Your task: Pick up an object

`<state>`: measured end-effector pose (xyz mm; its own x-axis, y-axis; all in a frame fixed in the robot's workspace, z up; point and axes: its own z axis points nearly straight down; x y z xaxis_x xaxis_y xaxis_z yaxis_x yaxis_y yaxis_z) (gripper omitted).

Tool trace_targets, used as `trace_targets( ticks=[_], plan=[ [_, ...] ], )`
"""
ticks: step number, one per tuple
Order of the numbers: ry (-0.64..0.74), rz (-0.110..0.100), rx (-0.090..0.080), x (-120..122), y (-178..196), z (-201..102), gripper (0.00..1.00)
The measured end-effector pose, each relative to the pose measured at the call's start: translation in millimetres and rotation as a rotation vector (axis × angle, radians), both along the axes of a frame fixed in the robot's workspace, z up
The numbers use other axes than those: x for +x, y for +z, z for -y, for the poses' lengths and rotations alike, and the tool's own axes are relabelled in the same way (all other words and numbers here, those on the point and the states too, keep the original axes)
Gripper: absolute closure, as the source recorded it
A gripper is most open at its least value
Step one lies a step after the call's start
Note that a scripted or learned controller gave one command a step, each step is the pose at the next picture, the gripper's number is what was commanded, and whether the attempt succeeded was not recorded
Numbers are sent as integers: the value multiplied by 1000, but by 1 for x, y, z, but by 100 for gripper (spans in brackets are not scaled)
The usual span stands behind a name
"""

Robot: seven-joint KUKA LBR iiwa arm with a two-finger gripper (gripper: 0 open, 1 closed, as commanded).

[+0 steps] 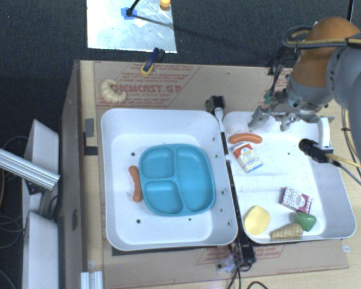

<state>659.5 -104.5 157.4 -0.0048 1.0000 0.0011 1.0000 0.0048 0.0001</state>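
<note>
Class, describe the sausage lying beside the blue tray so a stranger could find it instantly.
Look in the left white bin. Just left of the blue divided tray lies a small orange-brown sausage, lengthwise on the bin floor. The similar sausage lies in the right bin.

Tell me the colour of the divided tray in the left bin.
The divided tray is light blue, seen plainly in the camera view.

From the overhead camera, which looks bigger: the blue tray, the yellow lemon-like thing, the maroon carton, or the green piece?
1. Blue divided tray, by far.
2. Yellow piece and maroon carton: too alike to rank.
3. Green piece, smallest, partly hidden.
</note>
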Motion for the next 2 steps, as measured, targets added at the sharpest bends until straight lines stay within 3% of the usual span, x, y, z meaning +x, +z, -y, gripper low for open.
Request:
trace_targets(
  ticks=[1, 2],
  plan=[
    [0, 18, -2, 14, -65, -20, 0],
    [-2, 17, 2, 13, -65, -13, 0]
  ],
)
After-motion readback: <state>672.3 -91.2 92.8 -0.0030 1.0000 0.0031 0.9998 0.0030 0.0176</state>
